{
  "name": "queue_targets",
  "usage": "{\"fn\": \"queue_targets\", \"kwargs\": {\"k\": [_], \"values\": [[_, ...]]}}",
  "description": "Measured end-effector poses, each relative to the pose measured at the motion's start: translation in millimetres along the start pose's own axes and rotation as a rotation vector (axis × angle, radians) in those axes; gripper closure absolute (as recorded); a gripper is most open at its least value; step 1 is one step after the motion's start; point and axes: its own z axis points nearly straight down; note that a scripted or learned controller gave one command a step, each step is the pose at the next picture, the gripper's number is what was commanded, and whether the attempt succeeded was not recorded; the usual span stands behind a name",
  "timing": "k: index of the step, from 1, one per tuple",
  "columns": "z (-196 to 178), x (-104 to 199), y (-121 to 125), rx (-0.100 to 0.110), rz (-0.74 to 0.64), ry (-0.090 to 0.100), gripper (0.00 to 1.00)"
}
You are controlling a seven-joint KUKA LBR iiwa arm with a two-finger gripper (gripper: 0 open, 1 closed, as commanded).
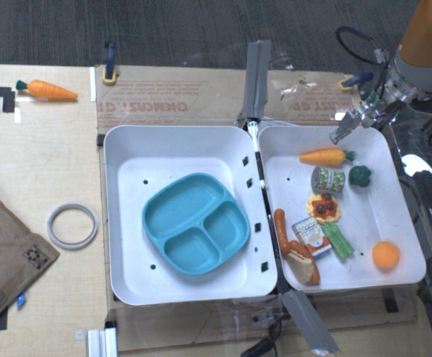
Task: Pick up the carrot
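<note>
Your target, the orange plastic carrot with green top (pixel 324 156), lies near the back of the right white bin (pixel 394 158). End effector (pixel 347 129) hovers just above-right; grip state can't be determined.

even, bright overhead light falls across the bench, leaving soft, faint shadows inside the two white bins (pixel 119 199). a small patch of glare flares at the right bin's (pixel 401 199) far right rim. the gripper (pixel 347 128) looks slightly smeared; the dark floor (pixel 163 13) above shows little detail.
</note>
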Motion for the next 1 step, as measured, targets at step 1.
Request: {"fn": "queue_targets", "kwargs": {"k": [1], "values": [[18.4, 6.6, 3.2, 0.001, -0.274, 0.002, 0.00]]}}
